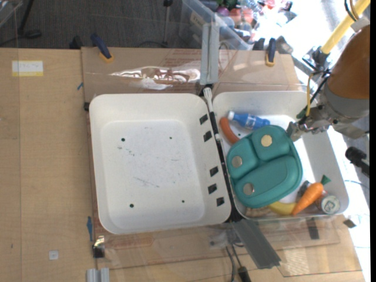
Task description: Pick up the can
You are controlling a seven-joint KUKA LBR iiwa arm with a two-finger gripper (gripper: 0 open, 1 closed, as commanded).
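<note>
At the near right corner of the right bin point(338, 175):
Can: a small silver can point(329, 204) is seen lying on its side, its round end with a greenish mark turned toward the camera.
Neighbours: the can is set just beside the toy carrot point(309, 197), whose orange body slants up to a green top; a yellow banana point(281, 208) is seen under the edge of the large teal lid-like piece point(265, 168).
Gripper: the gripper point(295, 129) is seen at the far right of the bin, at the upper right edge of the teal piece; whether it is spread or pressed together cannot be told, and nothing is seen held.
Can to gripper: the can is placed well apart from the gripper, nearer the camera and to the right, with the carrot between them.
Far end: a blue bottle point(248, 121) and an orange-red piece point(226, 129) are seen.
Left bin point(147, 157): white, with faint scuffs.
</note>
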